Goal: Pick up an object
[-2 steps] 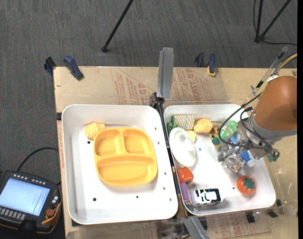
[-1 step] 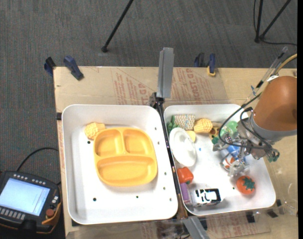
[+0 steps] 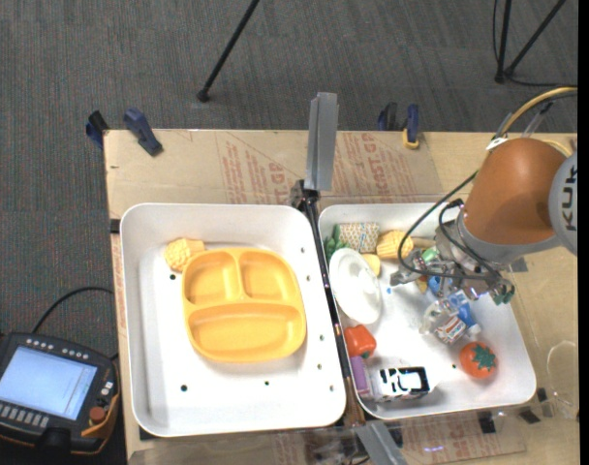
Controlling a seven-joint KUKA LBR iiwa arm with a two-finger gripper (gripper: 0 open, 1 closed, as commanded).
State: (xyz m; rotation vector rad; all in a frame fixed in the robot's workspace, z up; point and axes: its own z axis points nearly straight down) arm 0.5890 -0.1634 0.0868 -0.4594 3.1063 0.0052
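My gripper (image 3: 453,284) hangs low over the right bin (image 3: 523,376), below the arm's orange band (image 3: 512,197). Directly under and just in front of it lies a small clear bottle with a blue label (image 3: 448,320); whether they touch I cannot make out. A red tomato-like toy (image 3: 479,359) sits near the bin's front right. A white bowl (image 3: 356,284) rests at the bin's left side, a red pepper (image 3: 360,340) in front of it. A yellow corn piece (image 3: 393,243) and a pale textured roll (image 3: 358,234) lie at the back.
A purple and white box (image 3: 401,381) lies at the right bin's front edge. The left bin (image 3: 144,356) holds a yellow divided plate (image 3: 244,303) and a small yellow toy (image 3: 183,253). A grey upright post (image 3: 322,148) stands behind the bins' shared wall.
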